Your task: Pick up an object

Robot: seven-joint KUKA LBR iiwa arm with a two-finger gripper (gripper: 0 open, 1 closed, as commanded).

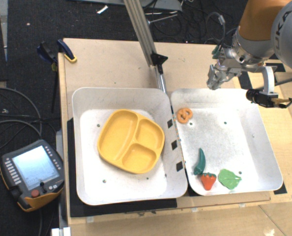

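Up in the upper right of the frame, the gripper (215,80) hangs above the far rim of the right bin (244,141), holding nothing; whether its fingers are wide or narrow I cannot tell. Below it an orange pretzel (184,115) lies near the bin's upper left corner. Lower down, a green pepper (200,162) lies nearly upright in the frame, just above a red strawberry (208,181) beside a green leaf (229,179), while a yellow divided plate (131,140) sits in the left bin (87,132).
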